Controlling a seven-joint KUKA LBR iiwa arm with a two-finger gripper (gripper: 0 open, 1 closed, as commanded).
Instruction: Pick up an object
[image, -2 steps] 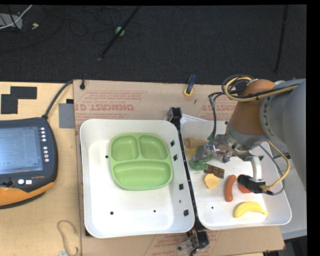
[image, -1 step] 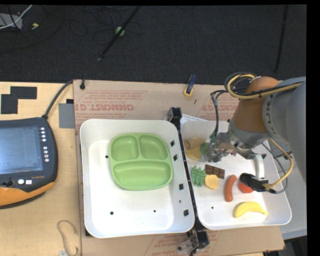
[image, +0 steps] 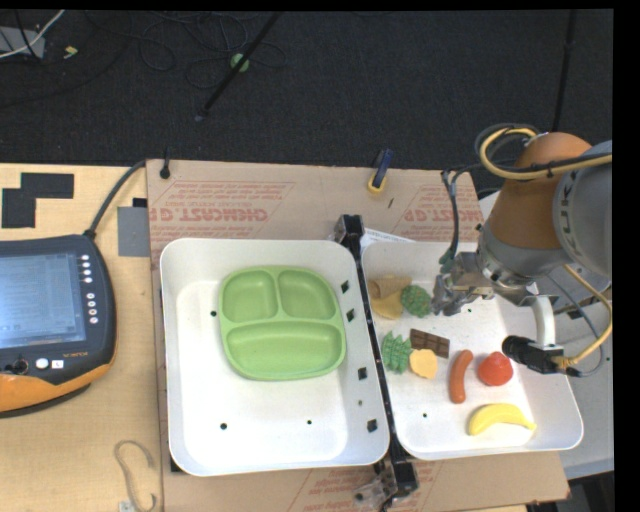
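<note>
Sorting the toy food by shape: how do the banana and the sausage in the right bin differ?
The banana is yellow and curved; the sausage is orange-red and straight. The banana lies roughly crosswise near the bin's front edge; the sausage lies nearly upright in the view, further in. Both are elongated and rest loose in the right bin.

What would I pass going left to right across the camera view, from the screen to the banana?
Tablet → green tray in the left bin → spiky green toy → brown block → sausage → tomato → banana.
</note>
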